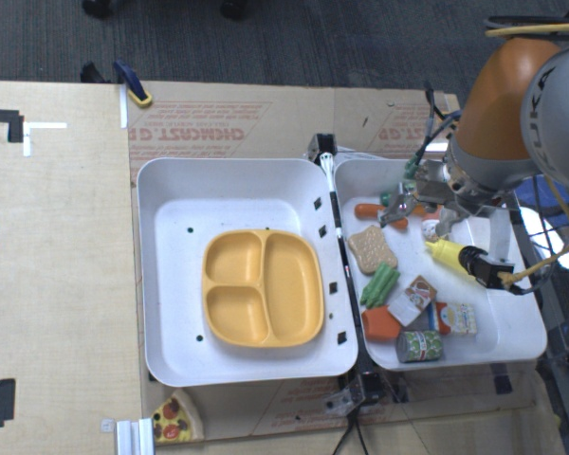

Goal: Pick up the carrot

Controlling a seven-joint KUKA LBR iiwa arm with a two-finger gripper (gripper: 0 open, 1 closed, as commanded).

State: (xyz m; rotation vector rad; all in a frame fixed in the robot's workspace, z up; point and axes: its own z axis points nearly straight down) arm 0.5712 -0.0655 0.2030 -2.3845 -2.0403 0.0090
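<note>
The small orange carrot lies at the far left of the right white plastic bin, just behind the tan bread slice. The gripper hangs close beside it; I cannot tell how its jaws stand.

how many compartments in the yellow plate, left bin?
3. The yellow plate sits mid left bin: one long compartment down its right side, two smaller stacked on its left, the upper and the lower. None hidden.
</note>
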